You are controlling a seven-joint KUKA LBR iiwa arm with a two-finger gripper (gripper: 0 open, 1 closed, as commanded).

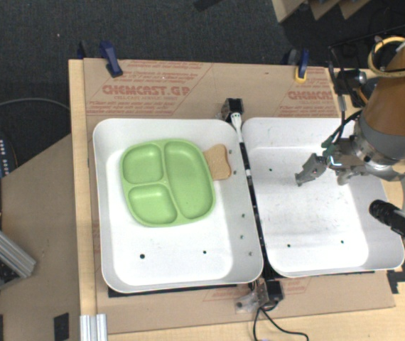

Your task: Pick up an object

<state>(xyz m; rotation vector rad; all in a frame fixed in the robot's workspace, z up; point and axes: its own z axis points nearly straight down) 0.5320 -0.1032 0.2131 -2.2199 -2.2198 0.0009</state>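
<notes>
A green divided plate (167, 182) lies in the left bin (117, 254). A small tan slab, like a piece of toast (219, 162), rests against the plate's right rim. My gripper (323, 176) hangs over the upper right part of the right bin (316, 247), far from both objects. Its fingers (307, 170) are spread open and hold nothing. The arm's grey wrist and orange band (394, 112) rise above it at the right.
A black divider (249, 190) runs between the two bins. Blue clamps (110, 59) hold the cardboard-covered bench at its back edge. A black part (394, 219) juts over the right bin's right rim.
</notes>
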